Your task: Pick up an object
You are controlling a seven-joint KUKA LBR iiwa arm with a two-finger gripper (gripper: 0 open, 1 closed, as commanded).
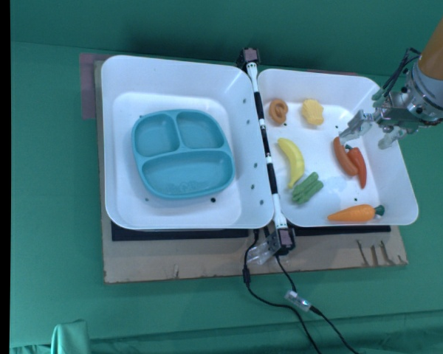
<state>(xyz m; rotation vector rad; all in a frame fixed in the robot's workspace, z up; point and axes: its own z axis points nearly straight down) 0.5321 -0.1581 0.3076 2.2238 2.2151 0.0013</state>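
My gripper [371, 130] hangs over the right bin [399, 190], its two fingers spread with nothing between them, one tip just above the red peppers [350, 160]. Near the front wall lies a carrot [354, 213]. Toward the divider sit a banana [292, 161] and green beans [307, 187], with a brown pastry [278, 110] and a yellow piece [312, 112] at the back. The left bin [118, 124] holds a teal divided plate [182, 153].

High slanted view over both bins [184, 80]
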